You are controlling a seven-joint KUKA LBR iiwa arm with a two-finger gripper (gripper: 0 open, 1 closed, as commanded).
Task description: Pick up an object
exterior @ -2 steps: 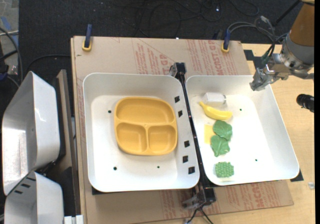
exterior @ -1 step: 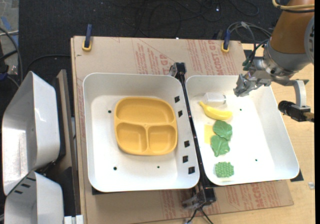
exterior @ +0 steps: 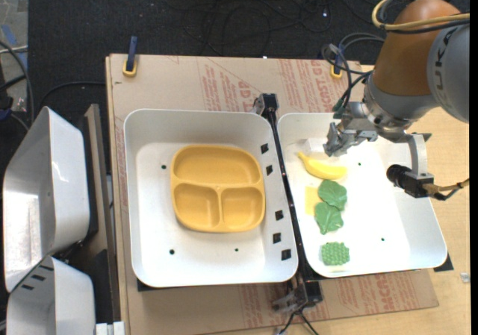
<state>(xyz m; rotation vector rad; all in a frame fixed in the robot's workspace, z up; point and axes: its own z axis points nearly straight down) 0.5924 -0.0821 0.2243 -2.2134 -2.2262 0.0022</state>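
1. One gripper [exterior: 337, 145] hangs low over the far part of the right bin [exterior: 396, 240], just above the far end of a yellow banana [exterior: 323, 168]. Whether it is open or closed cannot be told from this angle, and nothing can be seen held in it.
2. Behind it, the arm [exterior: 414, 50] reaches in from the right, its orange band rounded above the grey wrist, with cables looping over the top.
3. A small black part [exterior: 403, 177] on a white bracket juts from the wrist over the right side of the same bin.
4. The banana lies near the bin's left wall, curved, its tip pointing toward the divider between the bins.
5. Just below the banana sits a green leafy piece [exterior: 330, 205], made of two lobes touching one another.
6. Nearer the front edge lies a small round green bumpy item [exterior: 334, 254], apart from the leafy piece.
7. The left bin [exterior: 149, 251] holds a yellow tray [exterior: 218, 186] with three sections, lying flat near its middle.
8. Both bins rest on a brown board [exterior: 224, 76] printed with red letters.
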